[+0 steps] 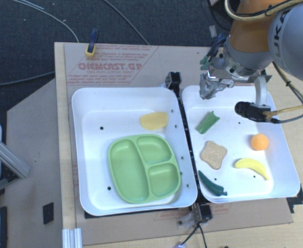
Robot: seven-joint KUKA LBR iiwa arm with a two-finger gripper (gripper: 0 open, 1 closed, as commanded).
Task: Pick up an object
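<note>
My gripper (210, 89) hangs over the far left corner of the right bin (291, 177), with nothing seen in it. Below it lies a light green flat piece (208, 122), a short way toward the front. Further toward the front rest a slice of toast (213, 154) and a dark green vegetable (212, 184) near the bin's front left rim. An orange ball (259, 142) and a yellow banana (252, 167) sit on the right side of that bin.
The left bin (81, 138) holds a green divided plate (144, 167) and a pale yellow piece (154, 120) behind it. A black clip (173, 80) sits where the bins meet at the back. A black fitting with a cable (254, 111) hangs over the right bin.
</note>
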